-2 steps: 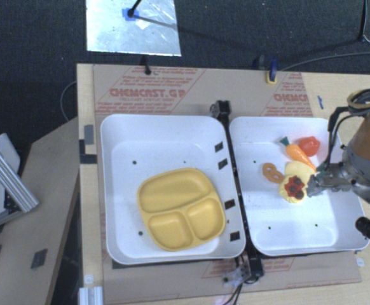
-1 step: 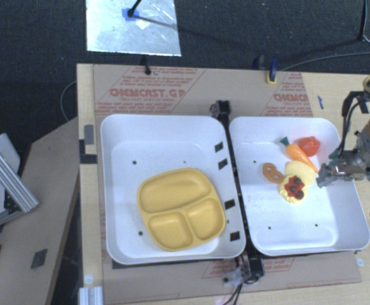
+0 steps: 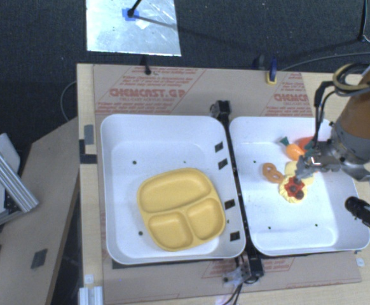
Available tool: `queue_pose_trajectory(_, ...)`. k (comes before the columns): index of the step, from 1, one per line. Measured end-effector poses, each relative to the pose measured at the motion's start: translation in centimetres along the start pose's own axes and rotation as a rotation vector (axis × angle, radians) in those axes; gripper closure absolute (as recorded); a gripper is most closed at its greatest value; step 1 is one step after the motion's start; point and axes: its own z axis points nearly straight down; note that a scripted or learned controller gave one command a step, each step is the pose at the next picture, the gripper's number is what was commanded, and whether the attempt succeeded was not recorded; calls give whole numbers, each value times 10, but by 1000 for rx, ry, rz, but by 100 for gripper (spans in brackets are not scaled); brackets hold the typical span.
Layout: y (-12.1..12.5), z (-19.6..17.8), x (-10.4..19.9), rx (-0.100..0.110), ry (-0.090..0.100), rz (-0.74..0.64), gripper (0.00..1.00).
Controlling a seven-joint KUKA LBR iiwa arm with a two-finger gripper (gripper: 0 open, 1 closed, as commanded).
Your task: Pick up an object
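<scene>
My gripper [image 3: 301, 170] hangs low over the right bin [image 3: 312, 230], right above a small cluster of toy food. Under it lies a yellow piece with a red top [image 3: 293, 189]. An orange pretzel-shaped piece [image 3: 272, 173] lies just to its left. An orange carrot-like piece with a green tip [image 3: 292, 149] sits behind it. The wrist hides the fingertips, and nothing shows between them.
A yellow three-compartment tray [image 3: 180, 207] lies in the left bin [image 3: 128, 145]. A black divider [image 3: 231, 170] runs between the two bins. The arm's grey body and orange band [image 3: 366, 116] lean over the right bin's far right side.
</scene>
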Motion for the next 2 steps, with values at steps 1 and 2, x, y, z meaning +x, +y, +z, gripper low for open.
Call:
queue_pose_trajectory(1,24,1,40,0,0,0,100)
queue_pose_trajectory(2,43,6,94,1,1,-1,100)
